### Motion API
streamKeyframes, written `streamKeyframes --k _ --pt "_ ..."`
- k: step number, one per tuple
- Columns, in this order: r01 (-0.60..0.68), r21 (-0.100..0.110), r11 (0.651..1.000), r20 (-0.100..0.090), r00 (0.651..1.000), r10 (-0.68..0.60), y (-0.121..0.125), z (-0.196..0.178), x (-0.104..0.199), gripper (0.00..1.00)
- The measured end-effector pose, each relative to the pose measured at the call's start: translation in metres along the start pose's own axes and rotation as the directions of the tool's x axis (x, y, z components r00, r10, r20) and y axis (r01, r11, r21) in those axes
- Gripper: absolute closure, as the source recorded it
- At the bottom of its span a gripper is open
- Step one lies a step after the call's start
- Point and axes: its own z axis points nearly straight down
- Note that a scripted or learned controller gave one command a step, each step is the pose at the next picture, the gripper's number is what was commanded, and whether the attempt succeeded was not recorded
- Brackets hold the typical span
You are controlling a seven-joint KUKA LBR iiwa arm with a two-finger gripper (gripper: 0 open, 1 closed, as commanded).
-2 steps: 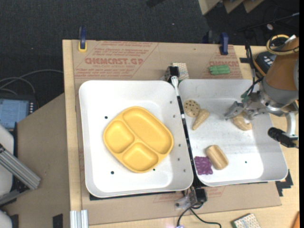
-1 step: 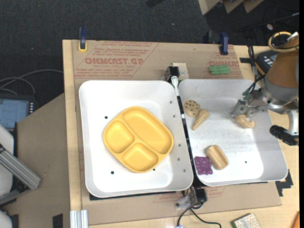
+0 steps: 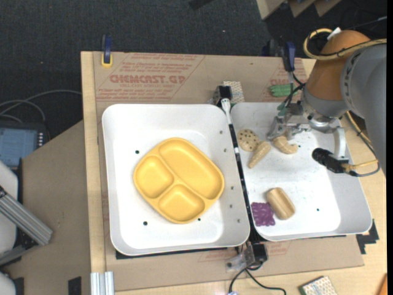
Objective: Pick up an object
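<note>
Red print reading "CHEMCAST GP", repeated in smaller lines too blurred to read, ran across the brown paper-faced board [image 3: 153, 78] that bore the two bins. The left shallow white plastic bin [image 3: 116, 165] held a glossy yellow plastic plate [image 3: 178, 179] with rounded corners and three compartments, lying flat and turned at an angle. The right shallow white plastic bin [image 3: 350, 223] held the small items. A round tan cookie with dark chips [image 3: 247, 139] lay near its left wall, and a tan cone-shaped piece [image 3: 258, 153] lay just beside it, pointing down-left. A pale, curved, pastry-like piece [image 3: 285, 145] sat close to the cone's wide end, in the far half of the bin. Nearer the front lay a smooth tan cylinder like a bread roll [image 3: 280, 203], with a bumpy purple grape cluster [image 3: 262, 214] touching its left side. The metal gripper [image 3: 286, 129] hung directly over the pastry-like piece, at or just above its top edge. Whether it was open, closed or gripping anything could not be told. The grey arm with its orange band [image 3: 334, 66] reached in from the right.
</note>
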Motion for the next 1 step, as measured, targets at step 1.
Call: streamKeyframes --k 1 --pt "0.000 -0.006 1.000 0.001 1.000 0.000 -0.0266 -0.1080 0.0701 1.00"
